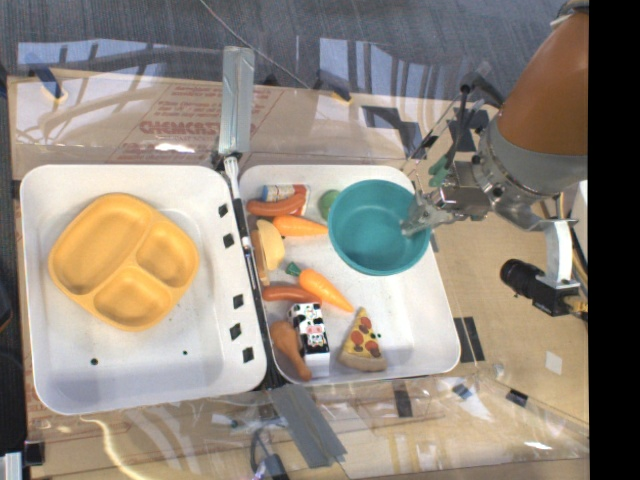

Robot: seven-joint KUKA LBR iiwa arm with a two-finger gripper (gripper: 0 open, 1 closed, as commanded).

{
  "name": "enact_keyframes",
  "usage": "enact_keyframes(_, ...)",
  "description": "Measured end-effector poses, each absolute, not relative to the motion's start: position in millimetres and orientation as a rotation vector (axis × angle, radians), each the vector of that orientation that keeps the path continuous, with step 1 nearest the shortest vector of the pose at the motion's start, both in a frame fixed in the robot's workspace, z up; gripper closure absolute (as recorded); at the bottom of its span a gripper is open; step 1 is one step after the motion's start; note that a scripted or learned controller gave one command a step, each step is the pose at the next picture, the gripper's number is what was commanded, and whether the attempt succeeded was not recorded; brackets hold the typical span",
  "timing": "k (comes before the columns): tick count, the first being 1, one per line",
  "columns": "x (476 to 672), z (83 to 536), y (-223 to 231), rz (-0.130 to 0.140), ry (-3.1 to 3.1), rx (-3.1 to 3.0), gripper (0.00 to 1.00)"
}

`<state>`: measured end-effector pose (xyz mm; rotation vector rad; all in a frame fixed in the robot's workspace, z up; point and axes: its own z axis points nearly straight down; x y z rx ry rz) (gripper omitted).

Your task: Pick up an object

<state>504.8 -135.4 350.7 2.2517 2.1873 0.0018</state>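
Camera view: metal gripper (418, 220) pinches the round, smooth teal bowl's (372, 230) rim; orange tray (122, 258) sits lobed, matte.

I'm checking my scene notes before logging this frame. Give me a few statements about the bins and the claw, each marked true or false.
1. The yellow divided plate lies in the left bin. True.
2. The teal bowl sits in the left bin. False: it is in the right bin, at its upper right.
3. The claw is at the teal bowl's right rim. True.
4. The pizza slice toy lies inside the teal bowl. False: it lies on the bin floor near the lower edge, below the bowl.
5. An orange carrot toy lies in the right bin. True.
6. The yellow plate holds a sausage. False: its compartments carry no toys.
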Motion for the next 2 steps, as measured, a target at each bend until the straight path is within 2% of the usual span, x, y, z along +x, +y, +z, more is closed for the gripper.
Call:
enact_keyframes(1, 488.3, 338, -193, -0.006, 1.865, 2.534, 1.00)
enact_keyframes(2, 475.5, 206, -157, -0.010, 2.119, 2.333, 1.00)
